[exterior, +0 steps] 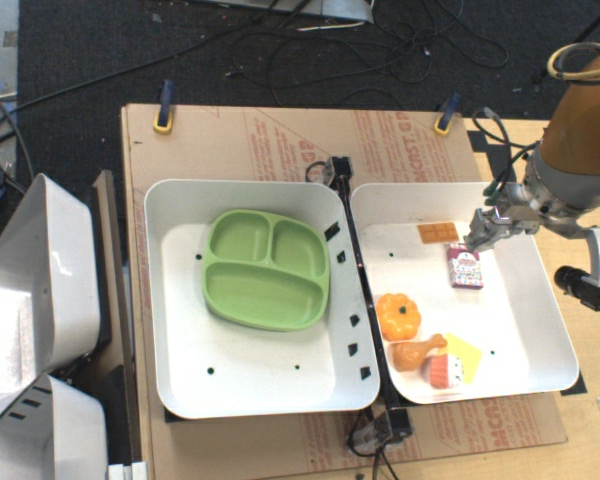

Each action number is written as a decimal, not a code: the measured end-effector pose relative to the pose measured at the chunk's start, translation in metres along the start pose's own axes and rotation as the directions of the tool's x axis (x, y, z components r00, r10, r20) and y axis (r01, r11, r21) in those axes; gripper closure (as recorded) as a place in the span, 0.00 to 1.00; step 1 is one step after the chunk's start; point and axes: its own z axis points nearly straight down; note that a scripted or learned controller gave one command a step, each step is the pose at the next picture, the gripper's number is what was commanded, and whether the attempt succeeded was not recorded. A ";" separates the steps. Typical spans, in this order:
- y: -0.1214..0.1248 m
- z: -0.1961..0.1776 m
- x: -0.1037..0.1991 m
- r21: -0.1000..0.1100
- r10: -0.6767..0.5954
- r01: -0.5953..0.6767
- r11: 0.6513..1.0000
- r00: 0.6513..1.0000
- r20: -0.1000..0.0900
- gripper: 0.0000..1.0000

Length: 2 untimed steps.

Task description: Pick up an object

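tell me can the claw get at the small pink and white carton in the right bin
Probably yes: the claw hangs just above the small pink and white carton, which lies apart from the orange cracker and nothing covers it.

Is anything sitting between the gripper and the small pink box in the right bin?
Nothing visible blocks it. The gripper hangs right above the upper end of the pink box, with bare bin floor around them. The orange cracker lies off to the side, and the toy pumpkin sits lower in the right bin.
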 end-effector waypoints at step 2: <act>0.008 -0.051 0.054 0.003 -0.006 0.006 1.000 1.000 -0.003 1.00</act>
